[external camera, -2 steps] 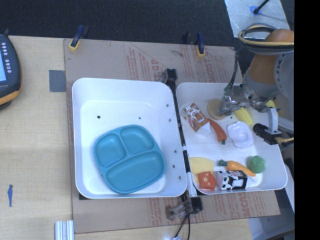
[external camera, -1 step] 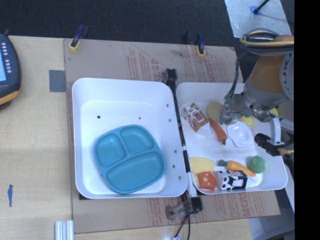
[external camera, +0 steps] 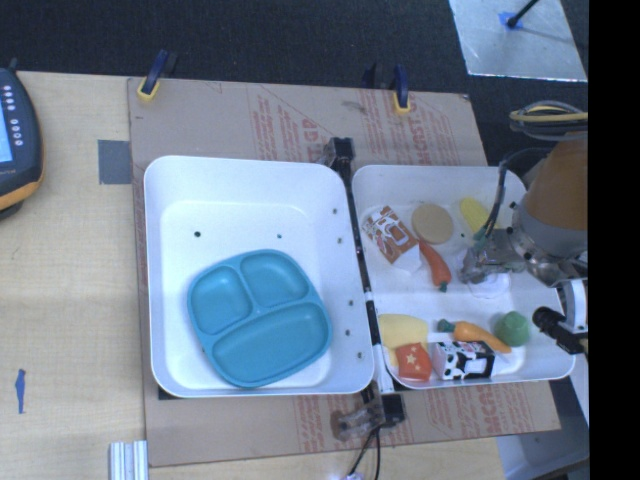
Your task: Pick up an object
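- We see the gripper [external camera: 487, 264] low in the right bin [external camera: 385, 183]; whether its jaws grip anything, we cannot tell.
- The nearby toy carrot [external camera: 434, 264] looks light, stiff and slick; we'd pinch it mid-body.

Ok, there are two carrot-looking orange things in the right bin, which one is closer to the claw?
The upper carrot, lying bare beside the snack packet, just left of the claw. The other carrot, with green leaves, lies nearer the bin's front.

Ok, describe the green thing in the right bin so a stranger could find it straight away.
Start at the right bin, the one crowded with small toys rather than the one with the blue tray. Go to its near right corner, just right of the carrot. There sits the green ball, small and round, the one plainly green piece among orange, yellow and red neighbours.
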